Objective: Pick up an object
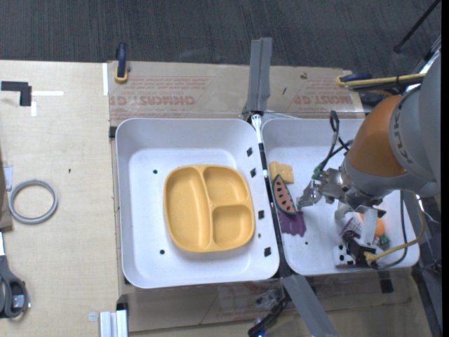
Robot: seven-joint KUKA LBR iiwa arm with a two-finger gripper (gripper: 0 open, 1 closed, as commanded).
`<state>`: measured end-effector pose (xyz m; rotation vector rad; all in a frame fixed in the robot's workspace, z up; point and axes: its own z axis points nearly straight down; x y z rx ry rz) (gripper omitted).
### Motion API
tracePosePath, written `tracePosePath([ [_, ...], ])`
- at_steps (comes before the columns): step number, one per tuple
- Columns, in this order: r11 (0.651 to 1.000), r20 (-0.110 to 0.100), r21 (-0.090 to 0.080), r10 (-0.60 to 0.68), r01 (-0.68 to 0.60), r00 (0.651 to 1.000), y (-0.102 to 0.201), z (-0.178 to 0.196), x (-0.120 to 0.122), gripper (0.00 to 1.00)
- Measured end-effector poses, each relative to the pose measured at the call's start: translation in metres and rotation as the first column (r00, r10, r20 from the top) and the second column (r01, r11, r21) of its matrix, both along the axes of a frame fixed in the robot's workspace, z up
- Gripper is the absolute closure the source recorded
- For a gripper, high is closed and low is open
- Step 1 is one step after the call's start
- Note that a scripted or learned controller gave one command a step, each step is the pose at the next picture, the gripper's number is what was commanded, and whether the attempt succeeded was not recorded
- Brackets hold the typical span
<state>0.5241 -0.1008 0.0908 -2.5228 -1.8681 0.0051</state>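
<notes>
My gripper [307, 198] hangs low over the middle of the right bin [309, 258], under the grey arm with its orange band. Just left of it lies a watermelon slice [283, 195], red with a green rind. Above the slice lies a small yellow block [280, 170]. A purple piece [292, 222] lies below the slice, by the bin's left wall. An orange object [379, 225] with a small green bit beside it lies at the right, partly hidden by the arm. Nothing shows in the gripper's grasp.
The left bin [137, 188] holds a yellow divided plate [209, 208]. On the bench at the left lie a grey ring [31, 201] and scissors [10, 295]. A grey divider bar [259, 76] runs between the bins at the back.
</notes>
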Motion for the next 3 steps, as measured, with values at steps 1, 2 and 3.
tracePosePath([
  [1,1.000,-0.002,0.000,-0.002,0.002,1.000,-0.001,0.009,0.000,1.00],
  [2,0.932,0.001,-0.003,-0.363,0.363,0.932,-0.033,0.000,0.065,1.00],
  [3,0.480,0.002,-0.005,-0.877,0.877,0.480,-0.035,0.000,0.069,1.00],
])
